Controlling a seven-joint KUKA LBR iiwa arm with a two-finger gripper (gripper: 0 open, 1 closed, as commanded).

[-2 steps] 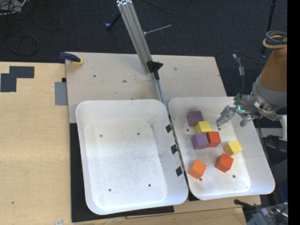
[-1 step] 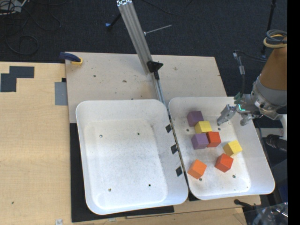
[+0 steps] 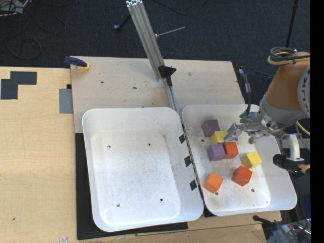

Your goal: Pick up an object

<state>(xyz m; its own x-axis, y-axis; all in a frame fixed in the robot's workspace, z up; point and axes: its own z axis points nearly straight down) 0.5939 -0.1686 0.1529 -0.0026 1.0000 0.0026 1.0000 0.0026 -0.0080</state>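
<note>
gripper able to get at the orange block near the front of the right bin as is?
Probably yes. The orange block sits apart from the other blocks, on bare floor of the right bin, with nothing over it. The gripper hangs further back, above the yellow and purple cluster.

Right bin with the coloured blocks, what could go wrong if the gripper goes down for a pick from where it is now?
1. The gripper hangs over a tight cluster: small yellow cube, purple cube and red-orange cube sit touching or nearly so, so the fingers may land on a neighbour or wedge between blocks.
2. A push could scatter the cluster toward the right white bin's wall.
</note>
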